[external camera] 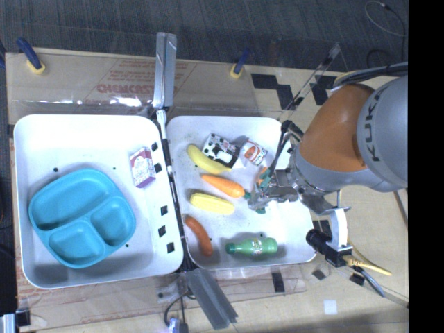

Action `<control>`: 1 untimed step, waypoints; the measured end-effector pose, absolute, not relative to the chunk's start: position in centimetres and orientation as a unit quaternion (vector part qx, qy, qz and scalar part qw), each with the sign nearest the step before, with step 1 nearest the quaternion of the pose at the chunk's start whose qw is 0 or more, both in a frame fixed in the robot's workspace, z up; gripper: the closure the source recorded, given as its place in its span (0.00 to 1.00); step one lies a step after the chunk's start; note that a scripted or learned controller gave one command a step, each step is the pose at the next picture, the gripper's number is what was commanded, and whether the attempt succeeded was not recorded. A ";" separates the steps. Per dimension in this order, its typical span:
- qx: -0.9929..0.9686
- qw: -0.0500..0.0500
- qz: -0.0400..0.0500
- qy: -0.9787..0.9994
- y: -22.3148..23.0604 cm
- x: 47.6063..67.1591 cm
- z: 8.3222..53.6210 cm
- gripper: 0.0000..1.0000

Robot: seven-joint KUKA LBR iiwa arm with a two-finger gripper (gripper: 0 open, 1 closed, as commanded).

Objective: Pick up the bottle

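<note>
The grey arm with its orange band reaches in from the right, its wrist bent down over the right-hand shallow white bin [177,127]. Its end effector [262,198] sits low over the bin's floor, near the right wall; whether it is released or clenched cannot be told from this slant. Black letters "KU" show on the grey arm casing at the far right.

The green plastic bottle [251,247] lies on its side just below the end effector, near the bin's front wall, apart from it. To the left of the end effector lies an orange carrot [223,185], and below that a yellow oblong piece [211,202]. Up and to the left rest a yellow banana [205,159], a black-and-white patterned carton [220,148] and a small red-and-white packet [252,152]; their print is too small to read. A reddish sausage-shaped item [199,236] lies left of the bottle.

Well to the left, the other white bin [28,127] holds a blue divided tray [80,217] and a small purple-and-white box [141,166]. Faint red mirrored lettering marks the desk [208,78] beyond the bins, unreadable.
</note>
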State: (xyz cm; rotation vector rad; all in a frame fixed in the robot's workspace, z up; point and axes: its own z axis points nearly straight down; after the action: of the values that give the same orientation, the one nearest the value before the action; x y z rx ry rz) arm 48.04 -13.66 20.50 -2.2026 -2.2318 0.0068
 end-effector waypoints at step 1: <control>-0.702 0.003 0.002 -0.712 -13.7 48.0 20.5 0.00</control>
State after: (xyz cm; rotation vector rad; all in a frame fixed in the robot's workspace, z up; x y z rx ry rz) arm 48.05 -13.65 20.51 -2.2030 -2.2320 0.0065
